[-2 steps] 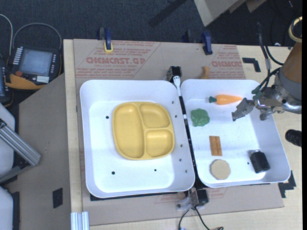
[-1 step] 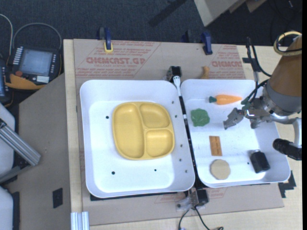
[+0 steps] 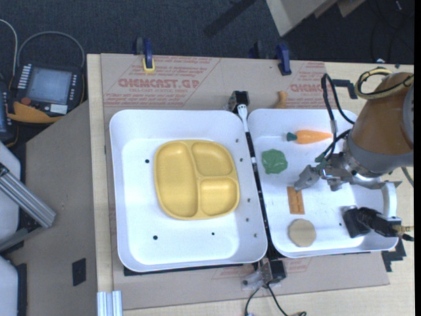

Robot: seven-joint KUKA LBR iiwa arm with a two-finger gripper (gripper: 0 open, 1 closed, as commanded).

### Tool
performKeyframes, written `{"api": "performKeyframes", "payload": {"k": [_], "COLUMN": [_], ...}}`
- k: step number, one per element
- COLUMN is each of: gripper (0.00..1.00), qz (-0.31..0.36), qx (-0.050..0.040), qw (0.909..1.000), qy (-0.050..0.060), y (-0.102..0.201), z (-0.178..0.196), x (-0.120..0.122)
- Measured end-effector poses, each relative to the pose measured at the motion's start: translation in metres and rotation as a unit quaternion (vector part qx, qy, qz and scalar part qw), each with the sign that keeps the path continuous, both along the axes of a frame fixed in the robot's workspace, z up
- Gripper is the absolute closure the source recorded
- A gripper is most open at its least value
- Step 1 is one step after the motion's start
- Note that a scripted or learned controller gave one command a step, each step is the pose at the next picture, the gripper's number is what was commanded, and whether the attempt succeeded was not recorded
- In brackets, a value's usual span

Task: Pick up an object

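tool (image 3: 306,179) grip unclear | strip (image 3: 296,201) just beside | green lump (image 3: 274,160) near | carrot (image 3: 309,135) near

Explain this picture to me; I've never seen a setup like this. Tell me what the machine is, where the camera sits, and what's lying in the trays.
This is a single picture from a camera fixed above a bench, looking down at a slant. The grey and orange shape on the right is a robot arm. At its end is its hand, the part meant to pick things up.

Two shallow white bins sit side by side. The left bin holds a yellow divided plate. The right bin holds a toy carrot, a green lump, a brown strip and a tan disc.

The hand is over the right bin, just above the brown strip. Nothing can be seen held in it.
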State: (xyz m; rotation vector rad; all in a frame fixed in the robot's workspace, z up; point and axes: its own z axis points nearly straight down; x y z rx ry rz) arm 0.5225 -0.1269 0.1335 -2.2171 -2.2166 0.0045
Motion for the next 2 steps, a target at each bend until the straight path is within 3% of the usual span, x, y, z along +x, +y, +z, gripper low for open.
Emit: {"api": "performKeyframes", "payload": {"k": [1,2], "gripper": [0.00,1.00], "qz": [0.000,-0.001], "qx": [-0.0003,-0.0016], "qw": [1.0000,1.0000], "qy": [-0.001,-0.004], "y": [0.001,0.000], "z": [-0.052,-0.039], "x": [-0.001,0.000]}}
